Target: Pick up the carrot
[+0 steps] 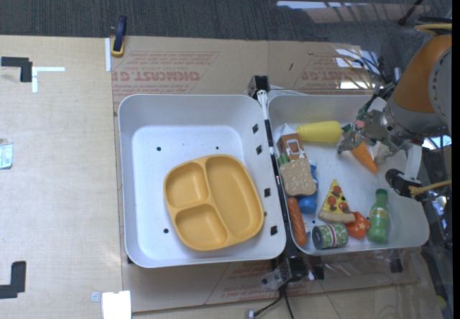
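The carrot [365, 157] is a short orange cone at the right side of the right bin [417, 235], pointing down and to the right. My gripper [360, 141] sits right over its upper end. The dark fingers [348, 142] close in on either side of the carrot's top. The grey arm with its orange band [420, 84] comes in from the right edge above it.
Also in the right bin are a yellow corn cob [320, 131], a small carton [291, 146], a bread slice [297, 177], a pizza slice [333, 199], a green bottle [379, 215], a can [330, 236] and a sausage [297, 219]. The left bin [144, 138] holds a yellow divided plate [213, 200].
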Available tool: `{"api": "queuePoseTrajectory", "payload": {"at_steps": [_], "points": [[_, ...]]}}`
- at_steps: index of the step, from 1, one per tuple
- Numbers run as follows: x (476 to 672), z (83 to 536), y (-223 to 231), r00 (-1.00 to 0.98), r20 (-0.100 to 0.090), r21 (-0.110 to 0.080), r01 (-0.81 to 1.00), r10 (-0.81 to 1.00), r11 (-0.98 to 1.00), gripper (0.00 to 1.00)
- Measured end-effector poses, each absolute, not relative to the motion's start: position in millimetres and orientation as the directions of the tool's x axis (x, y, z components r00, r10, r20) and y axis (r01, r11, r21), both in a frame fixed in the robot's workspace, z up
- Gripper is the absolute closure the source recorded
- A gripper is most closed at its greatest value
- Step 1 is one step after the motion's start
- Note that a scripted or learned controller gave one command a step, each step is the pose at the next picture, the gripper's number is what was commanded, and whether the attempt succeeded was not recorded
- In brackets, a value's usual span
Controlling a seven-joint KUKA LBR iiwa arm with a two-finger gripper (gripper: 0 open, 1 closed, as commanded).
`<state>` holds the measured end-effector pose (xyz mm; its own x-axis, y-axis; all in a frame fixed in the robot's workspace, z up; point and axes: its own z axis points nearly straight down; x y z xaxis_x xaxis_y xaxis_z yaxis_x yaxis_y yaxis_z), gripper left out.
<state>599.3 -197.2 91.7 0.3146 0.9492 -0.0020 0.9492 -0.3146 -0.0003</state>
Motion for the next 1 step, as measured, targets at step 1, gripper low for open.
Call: {"api": "queuePoseTrajectory", "payload": {"at_steps": [1], "points": [[599.5,100.6,-197.0,0.307,-0.004,-0.003,0.952,0.952,-0.307,1.00]]}}
